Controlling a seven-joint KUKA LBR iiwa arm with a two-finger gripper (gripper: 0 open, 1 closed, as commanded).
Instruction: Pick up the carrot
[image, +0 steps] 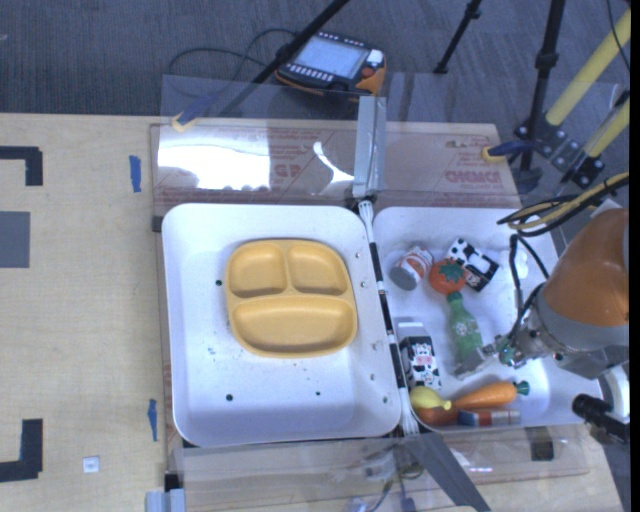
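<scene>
While both white bins sit side by side on the bench, my grey arm (590, 290) with its orange band reaches in from the right over the right bin (530, 395). The left bin (190, 330) carries a yellow divided plate (290, 297) and nothing I need.

My claw (508, 350) hangs over the right bin's middle, near its right side; whether it is open or closed I cannot tell from this angle, and nothing shows held in it.

The carrot (487, 396) lies at the bin's front edge, just toward the camera from my claw and slightly left. Its long axis runs nearly left to right, the right end tilted a little up, so I judge a descent toward the front with the claw set across that axis.

Clutter crowds it: a yellow fruit (430, 401) touches its left end, a thin marker-like stick (488, 417) lies along its front, and a green bottle (465, 335) stands just behind. Farther back sit a tomato (447, 276), a small can (410, 270) and cow-patterned cartons (424, 362).
</scene>
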